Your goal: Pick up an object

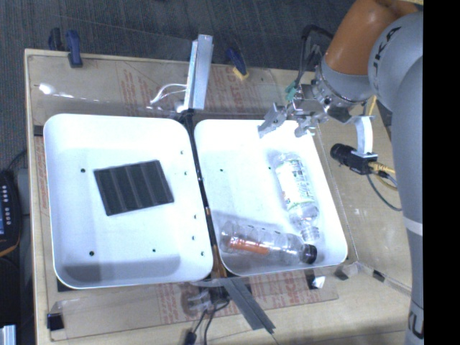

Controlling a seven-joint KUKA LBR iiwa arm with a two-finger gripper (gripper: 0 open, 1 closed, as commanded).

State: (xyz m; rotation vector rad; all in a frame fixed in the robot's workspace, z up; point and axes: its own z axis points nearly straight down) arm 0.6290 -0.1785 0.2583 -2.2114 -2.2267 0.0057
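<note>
You have two candidates in the right-hand shallow white plastic bin (215, 149). The clear plastic bottle with a white printed label (295, 191) lies on its side toward three o'clock of that bin, its neck pointing down toward five o'clock. Just below it, along the six o'clock wall, lies a clear plastic tube-like container with an orange item inside and a dark cap (264, 241); the two sit near each other at the bin's five o'clock corner, and whether they touch is hard to say.

The two-finger gripper (289, 118) hangs over the bin's twelve o'clock rim, its jaws spread apart with nothing between them.

Expect both items to be light, thin-walled and slick, likely to dent under pressure and roll away when nudged. Your better hold is probably across the labelled bottle's mid-body, fingers closing across its width, since the label should give more friction than bare plastic.

The left-hand white bin (65, 157) holds a dark ribbed rectangular pad (134, 186), flat and harder to grasp.
</note>
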